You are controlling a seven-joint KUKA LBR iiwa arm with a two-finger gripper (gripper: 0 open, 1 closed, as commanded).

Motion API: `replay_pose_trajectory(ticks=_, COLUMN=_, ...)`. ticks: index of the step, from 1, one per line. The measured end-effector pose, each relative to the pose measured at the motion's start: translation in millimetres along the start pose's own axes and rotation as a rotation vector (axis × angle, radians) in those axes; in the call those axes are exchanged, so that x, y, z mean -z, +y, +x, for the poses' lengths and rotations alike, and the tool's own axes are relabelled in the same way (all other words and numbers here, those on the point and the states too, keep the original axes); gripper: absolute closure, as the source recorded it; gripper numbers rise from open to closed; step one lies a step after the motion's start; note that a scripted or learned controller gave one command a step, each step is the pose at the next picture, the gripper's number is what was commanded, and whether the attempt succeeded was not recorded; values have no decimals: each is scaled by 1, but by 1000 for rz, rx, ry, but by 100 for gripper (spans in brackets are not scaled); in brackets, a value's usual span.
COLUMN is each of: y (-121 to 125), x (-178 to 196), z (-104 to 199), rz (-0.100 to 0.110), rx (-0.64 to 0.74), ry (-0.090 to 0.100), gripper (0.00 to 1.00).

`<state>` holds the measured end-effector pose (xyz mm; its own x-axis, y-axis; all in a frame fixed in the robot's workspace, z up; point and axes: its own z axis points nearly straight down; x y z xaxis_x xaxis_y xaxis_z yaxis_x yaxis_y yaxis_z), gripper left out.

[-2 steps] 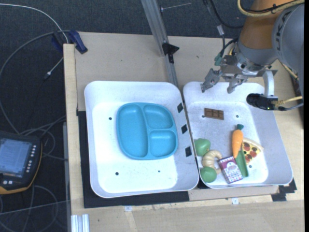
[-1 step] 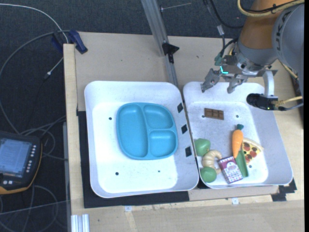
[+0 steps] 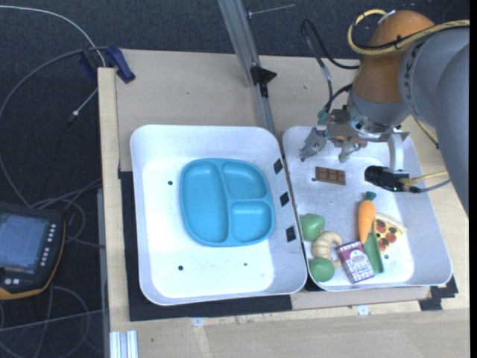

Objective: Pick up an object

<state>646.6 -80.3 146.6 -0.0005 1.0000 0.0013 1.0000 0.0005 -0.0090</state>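
Observation:
My gripper (image 3: 329, 151) hangs over the far end of the right bin (image 3: 425, 222), fingers spread open with nothing between them. Just below it lies a brown chocolate bar (image 3: 330, 175). Nearer the front sit an orange carrot (image 3: 365, 218), a pizza slice (image 3: 387, 233), a green pepper (image 3: 312, 224), a cream garlic bulb (image 3: 326, 243), a green round fruit (image 3: 321, 269), a red carton (image 3: 357, 262) and a green cucumber (image 3: 373, 252).
The left bin (image 3: 153, 200) holds a blue divided plate (image 3: 226, 201). A metal post (image 3: 238, 36) rises behind the bins. A black part (image 3: 381, 177) of the arm's fitting juts over the right bin. Cables and a handheld pendant (image 3: 26, 248) lie at far left.

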Motion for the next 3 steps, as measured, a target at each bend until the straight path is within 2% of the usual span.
replay_pose_trajectory(ticks=1, y=2, x=-49, z=1, rz=-10, rx=1, ry=-2, gripper=0)
replay_pose_trajectory(ticks=2, y=3, x=-36, z=1, rz=-14, rx=1, ry=-1, gripper=100)
replay_pose_trajectory(ticks=3, y=10, x=28, z=1, rz=-18, rx=1, ry=-2, gripper=100)
